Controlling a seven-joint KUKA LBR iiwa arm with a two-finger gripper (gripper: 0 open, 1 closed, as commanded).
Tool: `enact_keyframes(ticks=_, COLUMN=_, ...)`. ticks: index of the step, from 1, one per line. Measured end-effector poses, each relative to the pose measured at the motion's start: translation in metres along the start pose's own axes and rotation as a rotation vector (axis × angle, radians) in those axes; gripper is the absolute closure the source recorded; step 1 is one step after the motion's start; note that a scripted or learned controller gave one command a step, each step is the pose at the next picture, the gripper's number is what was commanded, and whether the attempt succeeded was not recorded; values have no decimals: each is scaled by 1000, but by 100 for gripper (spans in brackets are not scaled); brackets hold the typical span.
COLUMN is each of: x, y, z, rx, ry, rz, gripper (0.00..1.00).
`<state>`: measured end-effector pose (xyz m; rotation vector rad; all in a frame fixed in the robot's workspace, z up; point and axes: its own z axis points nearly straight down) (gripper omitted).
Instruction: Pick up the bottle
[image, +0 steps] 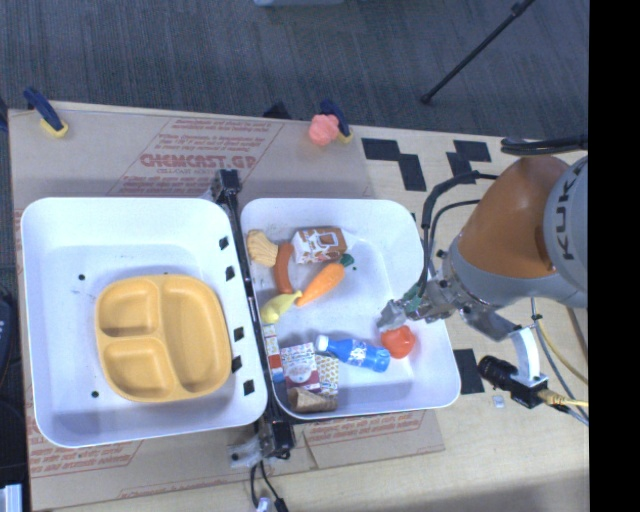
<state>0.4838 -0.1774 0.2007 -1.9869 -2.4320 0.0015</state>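
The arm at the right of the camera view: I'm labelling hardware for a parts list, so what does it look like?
The grey KUKA arm is bulky and rounded, with a broad orange band and part of a dark "KU" lettering on its grey shell. Black cables loop beside it. It tapers to a small grey metal two-finger gripper over the right shallow white plastic bin.

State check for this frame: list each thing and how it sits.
bottle: lying flat in the right bin, not held
carrot: lying flat, tilted
tomato: by the gripper, beside the bottle's end
carton: lying near the bin's far side
tray: flat in the left bin
gripper: low over the right bin
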Motion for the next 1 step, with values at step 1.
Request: enact_keyframes(ticks=1, x=63, y=5, z=44, rx=3, ry=2, rz=11, gripper=100)
